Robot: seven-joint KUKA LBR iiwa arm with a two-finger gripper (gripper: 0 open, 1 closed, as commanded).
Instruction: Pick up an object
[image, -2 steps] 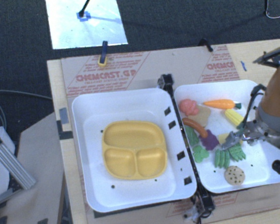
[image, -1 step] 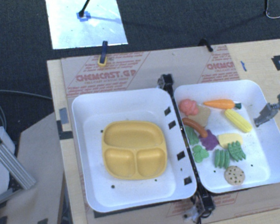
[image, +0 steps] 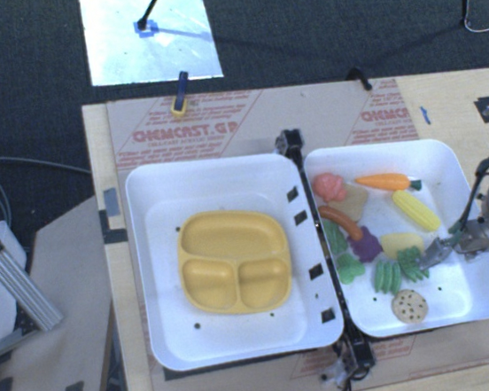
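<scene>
My gripper (image: 434,252) sits low in the right bin (image: 459,296), the green toy (image: 412,264) just to its left; how wide it's spread I cannot tell.

Yellow divided tray (image: 233,261) in left bin (image: 153,247)

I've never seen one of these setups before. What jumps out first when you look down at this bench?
The big yellow divided tray lying alone in the left bin catches the eye first. Next comes the heap of bright toy food in the right bin: an orange carrot and a yellow corn cob toward the far side, a cookie at the near edge. The arm's pincer reaches in from the right, beside the green vegetables.
</scene>
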